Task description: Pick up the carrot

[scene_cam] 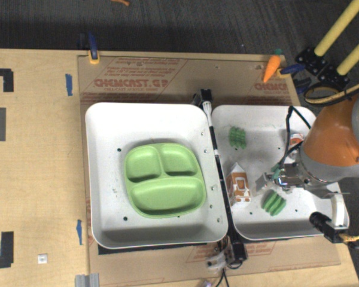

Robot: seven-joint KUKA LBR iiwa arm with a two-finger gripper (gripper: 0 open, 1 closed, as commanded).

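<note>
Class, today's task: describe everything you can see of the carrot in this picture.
The carrot is small and orange with a green tip at its upper end, and looks like a plastic toy. It lies tilted on the brown cardboard beyond the right bin, outside both bins, near a blue clip. Nothing grips it; the gripper is down inside the right bin, far from it.

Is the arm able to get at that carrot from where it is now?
Probably not easily. The carrot lies outside the bins, on the cardboard behind the right bin, while the gripper is low inside that bin, near a green ridged piece.
</note>
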